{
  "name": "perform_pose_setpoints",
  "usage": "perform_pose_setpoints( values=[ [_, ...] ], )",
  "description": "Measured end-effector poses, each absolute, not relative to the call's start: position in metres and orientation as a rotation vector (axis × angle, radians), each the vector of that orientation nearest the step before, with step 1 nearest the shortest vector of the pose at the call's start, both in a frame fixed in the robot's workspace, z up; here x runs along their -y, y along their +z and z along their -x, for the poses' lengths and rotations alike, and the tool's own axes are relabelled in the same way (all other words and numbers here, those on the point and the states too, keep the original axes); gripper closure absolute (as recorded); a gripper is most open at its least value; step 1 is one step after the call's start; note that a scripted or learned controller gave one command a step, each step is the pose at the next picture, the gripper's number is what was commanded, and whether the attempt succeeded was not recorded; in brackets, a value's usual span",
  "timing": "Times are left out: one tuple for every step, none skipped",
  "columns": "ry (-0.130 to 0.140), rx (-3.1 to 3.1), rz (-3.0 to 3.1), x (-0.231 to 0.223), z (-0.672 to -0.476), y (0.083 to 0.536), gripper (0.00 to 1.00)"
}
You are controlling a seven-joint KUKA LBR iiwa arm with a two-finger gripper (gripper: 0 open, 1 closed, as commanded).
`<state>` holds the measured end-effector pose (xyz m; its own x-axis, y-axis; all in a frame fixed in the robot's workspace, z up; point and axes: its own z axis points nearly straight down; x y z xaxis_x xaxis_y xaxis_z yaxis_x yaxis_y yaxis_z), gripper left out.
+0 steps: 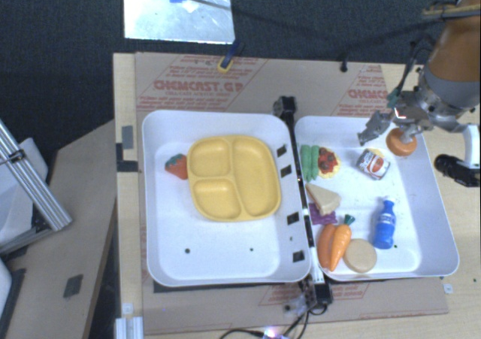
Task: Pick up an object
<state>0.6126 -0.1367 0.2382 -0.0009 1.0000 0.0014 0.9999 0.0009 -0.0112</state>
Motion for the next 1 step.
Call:
perform_pose_setpoints(
  values=[
    [-0.001, 2.226, 2.219, 0.1365, -0.6149, 0.2458, 0.0]
  ],
)
